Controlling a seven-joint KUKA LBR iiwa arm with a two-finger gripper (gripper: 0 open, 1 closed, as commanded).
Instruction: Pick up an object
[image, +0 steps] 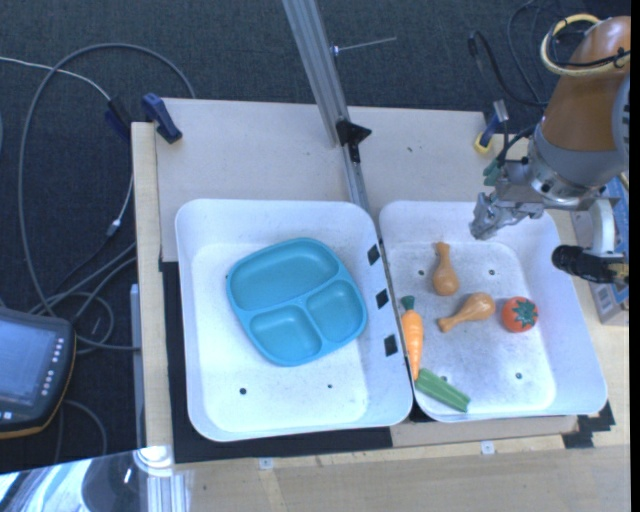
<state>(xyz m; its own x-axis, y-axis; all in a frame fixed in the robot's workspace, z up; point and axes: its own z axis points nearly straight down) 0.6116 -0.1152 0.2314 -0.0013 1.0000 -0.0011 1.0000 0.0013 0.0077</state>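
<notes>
Broadly, the surface (250, 150) carries two white bins. The left bin (200, 400) holds a blue divided plate (295, 300). The right bin (570, 370) holds the small toys: an orange carrot (411, 340), long axis running up and down the view with its green top at the far end; a green pod (442, 390) lying slantwise; two tan drumsticks (443, 268) (468, 311); and a red tomato (518, 314). The gripper (484, 222) hangs over the bin's far edge; whether it is spread or pressed together cannot be told.
</notes>
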